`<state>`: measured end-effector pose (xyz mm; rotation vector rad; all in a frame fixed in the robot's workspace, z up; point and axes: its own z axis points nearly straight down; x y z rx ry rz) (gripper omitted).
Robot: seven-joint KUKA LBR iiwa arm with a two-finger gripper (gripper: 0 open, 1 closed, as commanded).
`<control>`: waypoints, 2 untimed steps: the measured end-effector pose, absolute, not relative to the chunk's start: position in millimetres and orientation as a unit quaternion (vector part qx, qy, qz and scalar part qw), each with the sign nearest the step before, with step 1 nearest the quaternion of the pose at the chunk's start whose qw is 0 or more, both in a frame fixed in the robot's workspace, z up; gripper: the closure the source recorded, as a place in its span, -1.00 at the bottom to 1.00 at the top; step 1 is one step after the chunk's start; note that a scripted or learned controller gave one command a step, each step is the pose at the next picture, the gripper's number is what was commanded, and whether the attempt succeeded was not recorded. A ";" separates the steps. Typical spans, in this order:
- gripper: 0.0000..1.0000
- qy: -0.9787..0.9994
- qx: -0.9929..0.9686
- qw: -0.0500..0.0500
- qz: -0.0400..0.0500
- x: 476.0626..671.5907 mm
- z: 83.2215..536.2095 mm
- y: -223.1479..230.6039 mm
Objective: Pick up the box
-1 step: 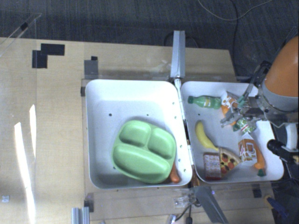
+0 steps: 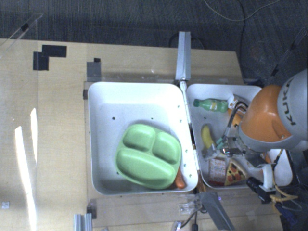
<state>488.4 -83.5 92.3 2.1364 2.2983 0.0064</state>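
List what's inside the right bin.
The right bin holds a green bottle near its top, a banana and a box with pizza-slice toy beside it. The arm covers the bin's right side.

Two white bins, one green tray, one bottle, one banana

Box partly hidden under the arm.

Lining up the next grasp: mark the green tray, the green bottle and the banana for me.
green tray (image 2: 148,155): camera view, its middle ridge.
green bottle (image 2: 211,105): camera view, middle of its body.
banana (image 2: 207,136): camera view, its middle.
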 end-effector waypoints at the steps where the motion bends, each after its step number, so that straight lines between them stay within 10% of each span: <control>1: 1.00 0.733 0.680 0.003 0.004 490.7 103.5 -82.1; 2: 1.00 0.632 0.775 0.001 0.002 488.0 210.3 11.1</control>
